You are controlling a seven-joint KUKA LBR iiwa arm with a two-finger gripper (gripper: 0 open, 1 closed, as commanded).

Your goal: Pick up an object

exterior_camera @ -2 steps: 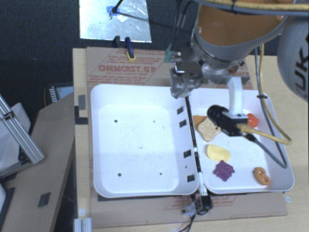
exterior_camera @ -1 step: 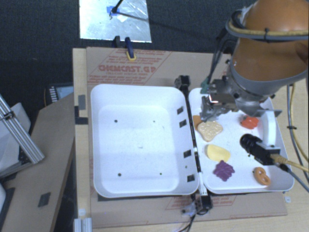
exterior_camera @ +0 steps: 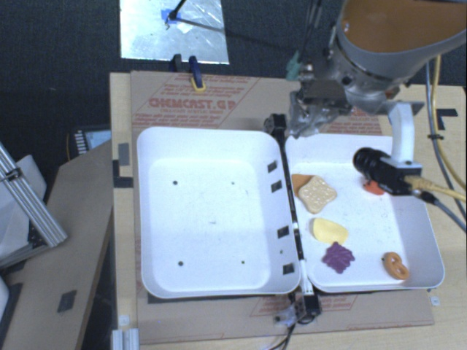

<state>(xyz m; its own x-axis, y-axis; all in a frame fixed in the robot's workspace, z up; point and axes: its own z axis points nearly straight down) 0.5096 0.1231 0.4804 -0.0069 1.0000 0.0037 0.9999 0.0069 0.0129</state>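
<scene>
Cracker (exterior_camera: 317,193) and pretzel (exterior_camera: 395,265) lie in right bin (exterior_camera: 430,257).

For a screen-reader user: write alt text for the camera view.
A grey robot arm's hand hangs over the back left corner of the right white bin, which holds a cracker, a yellow piece, a purple piece and a small pretzel. The left bin sits beside it.

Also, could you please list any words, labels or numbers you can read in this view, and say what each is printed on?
"CHEMCAST G P": red print on the brown board under the bins, behind the left bin; the last letters are blurred.
Smaller red print above and below that line: too blurred to read.
Red print on the board's near edge: too small to read.
</scene>
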